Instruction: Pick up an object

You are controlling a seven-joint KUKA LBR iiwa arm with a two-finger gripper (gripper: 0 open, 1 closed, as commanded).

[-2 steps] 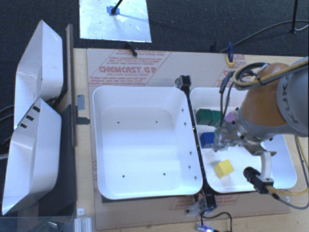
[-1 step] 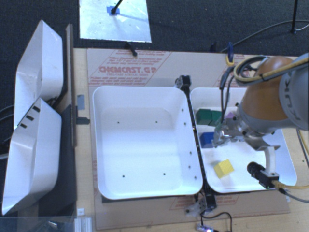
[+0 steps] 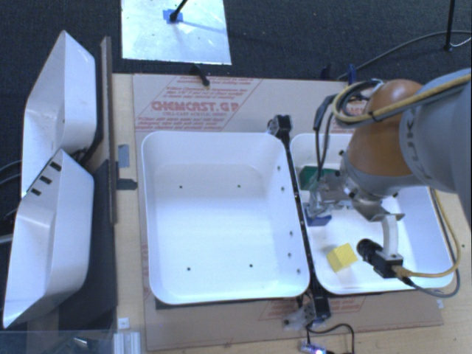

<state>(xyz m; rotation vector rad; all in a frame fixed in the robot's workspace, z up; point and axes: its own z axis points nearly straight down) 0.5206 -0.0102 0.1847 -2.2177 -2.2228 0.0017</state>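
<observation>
My gripper (image 3: 318, 206) reaches down into the right bin (image 3: 431, 260), near its left wall; the arm's orange band and grey wrist cover most of it from above. A yellow block (image 3: 342, 257) lies on the bin floor below and to the right of the gripper, apart from it. A green object (image 3: 309, 174) pokes out just above the gripper, by the bin's left wall. Something blue (image 3: 318, 217) shows at the gripper's tip, and I cannot tell whether it is held.
The left bin (image 3: 221, 220) stands next to the right one, sharing a black divider clamp. Two spare white bins (image 3: 51, 198) lean at the far left. A black cable connector (image 3: 376, 257) hangs over the right bin near the yellow block.
</observation>
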